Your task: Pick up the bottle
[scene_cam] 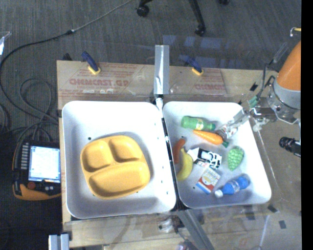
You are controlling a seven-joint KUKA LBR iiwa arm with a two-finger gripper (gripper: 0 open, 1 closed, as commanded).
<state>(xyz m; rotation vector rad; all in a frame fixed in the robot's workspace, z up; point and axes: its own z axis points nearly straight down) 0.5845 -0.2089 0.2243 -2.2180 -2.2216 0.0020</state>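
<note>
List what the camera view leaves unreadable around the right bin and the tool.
- Tool: too small and blurred over the carrot to judge its state.
- Arm: cut off by the right edge.
- Blue bottle: label too small to read.
- Green bottle: near side partly covered by the carrot.
- Black-and-white item: too blurred to identify.

- A robotics lab or test workshop is suggested
- A bench [146, 78] is fitted with clamps [90, 60] and two white bins [73, 146]
- Cables [29, 97] are trailed over grey carpet
- A teach pendant [39, 168] is left on the floor
- Office chair casters [143, 9] are seen nearby
</note>
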